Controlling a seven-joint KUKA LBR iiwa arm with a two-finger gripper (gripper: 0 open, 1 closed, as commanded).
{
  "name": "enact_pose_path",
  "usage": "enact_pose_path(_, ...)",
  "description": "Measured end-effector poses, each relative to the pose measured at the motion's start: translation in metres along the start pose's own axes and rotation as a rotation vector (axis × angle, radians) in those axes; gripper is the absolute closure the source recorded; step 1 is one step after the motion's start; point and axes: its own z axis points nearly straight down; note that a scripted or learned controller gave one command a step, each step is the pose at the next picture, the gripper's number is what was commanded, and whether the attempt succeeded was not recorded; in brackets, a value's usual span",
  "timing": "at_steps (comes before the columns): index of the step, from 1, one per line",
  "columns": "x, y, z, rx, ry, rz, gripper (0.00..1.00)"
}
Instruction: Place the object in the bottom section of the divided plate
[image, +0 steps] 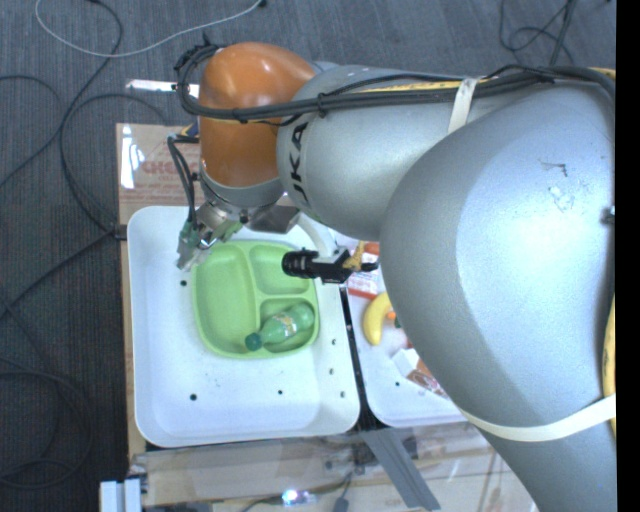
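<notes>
Black letters "KA" (the rest hidden) on the grey arm (330, 150); red print on the cardboard (150, 165) unreadable.

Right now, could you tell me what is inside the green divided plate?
A green bottle lies in the plate's bottom section. The arm covers the plate's upper right edge.

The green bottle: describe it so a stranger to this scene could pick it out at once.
Start at the left white bin, which holds a light green divided plate. In that plate's bottom section, nearest the camera, lies the green bottle on its side, with its darker green cap pointing left. It is the one thing lying on the plate; the banana lies in the right bin.
</notes>
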Motion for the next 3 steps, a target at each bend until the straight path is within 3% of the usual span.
enact_pose_path(1, -0.013, 0.009, -0.016, -0.002, -0.003, -0.498, 1.00)
enact_pose_path(2, -0.001, 0.002, -0.001, 0.000, -0.003, -0.582, 1.00)
enact_pose_path(3, -0.014, 0.019, -0.070, -0.003, -0.002, -0.480, 1.00)
